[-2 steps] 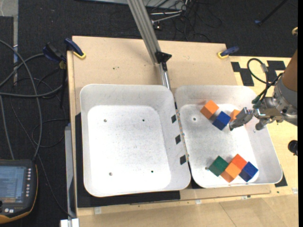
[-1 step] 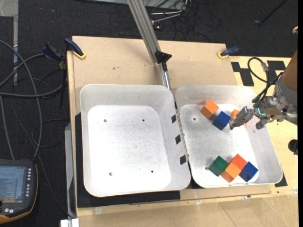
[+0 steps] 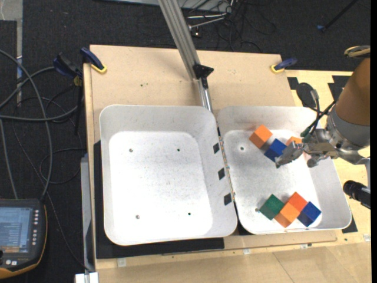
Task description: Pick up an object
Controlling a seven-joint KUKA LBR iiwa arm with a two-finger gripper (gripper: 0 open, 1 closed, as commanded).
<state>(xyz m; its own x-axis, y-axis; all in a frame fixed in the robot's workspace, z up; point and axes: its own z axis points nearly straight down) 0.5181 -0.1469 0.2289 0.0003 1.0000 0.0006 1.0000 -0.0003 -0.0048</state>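
Observation:
In the right bin (image 3: 330,184), my gripper (image 3: 296,160) hangs low and open, and I see nothing between its fingers. Its left finger (image 3: 282,159) is right next to a blue block (image 3: 273,150), which touches an orange block (image 3: 260,136) at the upper left. A small orange piece (image 3: 294,141) peeks out just above the gripper, partly hidden by it. Near the bin's front edge a green block (image 3: 272,206), an orange block (image 3: 292,208) and a blue block (image 3: 310,213) lie packed together in a row.
The left bin (image 3: 118,158) lies beside the right one, its wall meeting it along the middle. A metal pole (image 3: 182,34) slants in from the top to the bins' junction. Cables and a tablet (image 3: 17,234) lie off the bench to the left.

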